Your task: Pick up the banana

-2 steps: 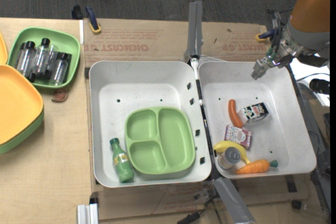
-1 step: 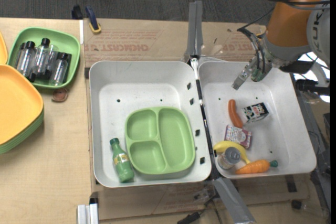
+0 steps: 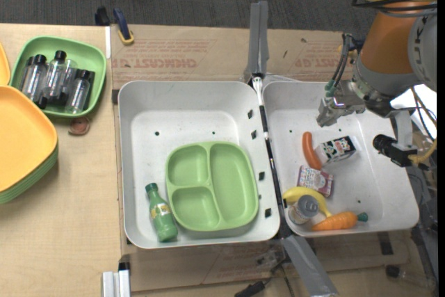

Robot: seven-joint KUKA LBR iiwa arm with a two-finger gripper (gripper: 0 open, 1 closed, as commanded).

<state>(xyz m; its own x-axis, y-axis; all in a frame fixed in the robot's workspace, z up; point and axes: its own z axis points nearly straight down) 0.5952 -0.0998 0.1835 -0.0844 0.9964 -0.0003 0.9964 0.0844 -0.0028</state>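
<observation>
Yellow against the white of the right bin (image 3: 389, 209), the banana (image 3: 306, 195) lies at the near left corner, touching a clear bottle (image 3: 306, 207) beside a carrot (image 3: 336, 221). We see the end effector (image 3: 332, 110) poised over the bin's far side, well apart from it; its grip state we cannot tell.
</observation>
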